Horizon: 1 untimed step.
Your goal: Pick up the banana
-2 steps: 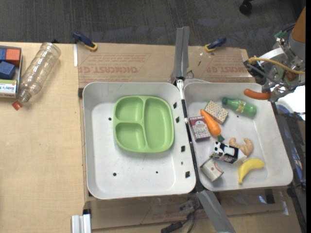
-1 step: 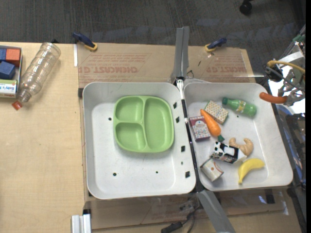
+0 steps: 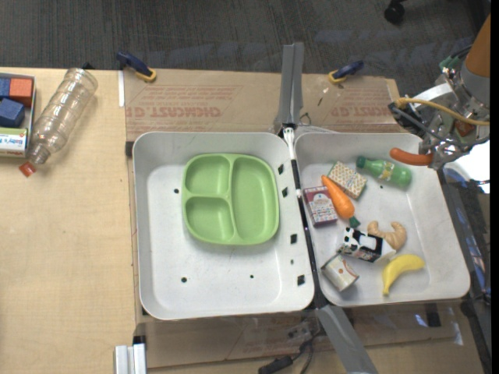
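The banana (image 3: 402, 271) lies in the right bin (image 3: 456, 244), toward its 5 o'clock corner, curved and flat on the bin floor. At its 11 o'clock, near but apart, sits a tan croissant-shaped toy (image 3: 390, 233); at 9 o'clock are a black-and-white cow toy (image 3: 359, 245) and, just below that, a small tilted carton (image 3: 340, 273). Further toward 11 o'clock lie a carrot (image 3: 338, 197), a dark red box (image 3: 319, 206) and a checkered cracker packet (image 3: 347, 179). A green bottle (image 3: 384, 171) lies on its side toward 12 o'clock.

The banana's 3 and 6 o'clock sides face bare bin floor, with the rim close by (the freest approach room is there and overhead).

The gripper (image 3: 428, 153) hangs over the bin's 1 o'clock corner, well apart from the banana, beside an orange-red sausage-like item (image 3: 410, 156); whether its fingers are spread or closed I cannot tell.

The left bin (image 3: 152, 232) holds a green divided plate (image 3: 231, 199).
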Tool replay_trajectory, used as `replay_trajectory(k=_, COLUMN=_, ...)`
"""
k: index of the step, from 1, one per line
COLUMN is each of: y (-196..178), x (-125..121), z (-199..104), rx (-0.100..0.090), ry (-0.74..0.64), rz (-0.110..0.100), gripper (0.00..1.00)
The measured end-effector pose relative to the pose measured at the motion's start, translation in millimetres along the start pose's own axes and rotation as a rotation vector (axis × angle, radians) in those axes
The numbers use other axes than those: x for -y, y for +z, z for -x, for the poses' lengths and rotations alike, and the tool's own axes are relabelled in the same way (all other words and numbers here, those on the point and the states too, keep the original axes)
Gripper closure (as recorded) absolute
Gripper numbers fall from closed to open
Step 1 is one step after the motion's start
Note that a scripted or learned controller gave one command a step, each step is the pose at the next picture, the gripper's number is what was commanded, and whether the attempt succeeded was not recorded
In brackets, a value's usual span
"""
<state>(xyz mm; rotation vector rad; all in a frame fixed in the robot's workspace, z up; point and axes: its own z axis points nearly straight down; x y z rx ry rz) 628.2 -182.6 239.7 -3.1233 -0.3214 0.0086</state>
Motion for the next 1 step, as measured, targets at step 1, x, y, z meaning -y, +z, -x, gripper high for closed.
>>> replay_trajectory(k=1, y=-8.3, x=-40.9, z=3.4, rx=-0.002, ry=-0.033, rz=0.002, gripper=1.00)
